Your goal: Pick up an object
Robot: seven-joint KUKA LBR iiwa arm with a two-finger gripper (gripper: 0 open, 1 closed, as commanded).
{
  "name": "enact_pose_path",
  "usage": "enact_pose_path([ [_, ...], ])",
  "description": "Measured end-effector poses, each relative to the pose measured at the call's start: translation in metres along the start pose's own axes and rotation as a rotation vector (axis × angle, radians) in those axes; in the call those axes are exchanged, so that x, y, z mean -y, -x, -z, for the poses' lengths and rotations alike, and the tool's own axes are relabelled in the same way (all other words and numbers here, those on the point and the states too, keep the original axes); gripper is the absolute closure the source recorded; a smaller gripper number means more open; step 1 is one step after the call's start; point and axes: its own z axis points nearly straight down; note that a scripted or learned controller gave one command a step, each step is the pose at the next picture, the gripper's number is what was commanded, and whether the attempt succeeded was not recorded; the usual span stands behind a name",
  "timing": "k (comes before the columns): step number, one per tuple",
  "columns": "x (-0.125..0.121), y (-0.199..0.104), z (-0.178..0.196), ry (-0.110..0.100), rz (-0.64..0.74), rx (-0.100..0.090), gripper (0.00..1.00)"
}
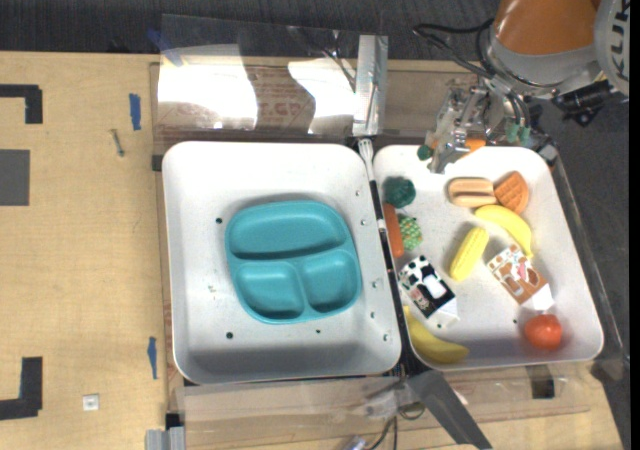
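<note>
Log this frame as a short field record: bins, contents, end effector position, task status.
left bin: holds a teal divided tray
right bin: toy food, including hot dog, banana, corn cob, tomato, broccoli, black-and-white carton
end effector: above the right bin's far edge
task status: nothing seen lifted; items lie in the bin

arm: orange band | grey housing | black cables | metal wrist hardware
</note>
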Motion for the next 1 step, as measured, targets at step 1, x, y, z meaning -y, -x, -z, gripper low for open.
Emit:
enact_pose_path([
  [1, 0.0069, -0.0164, -0.0207, -0.001, 0.009, -0.010, 1.00],
])
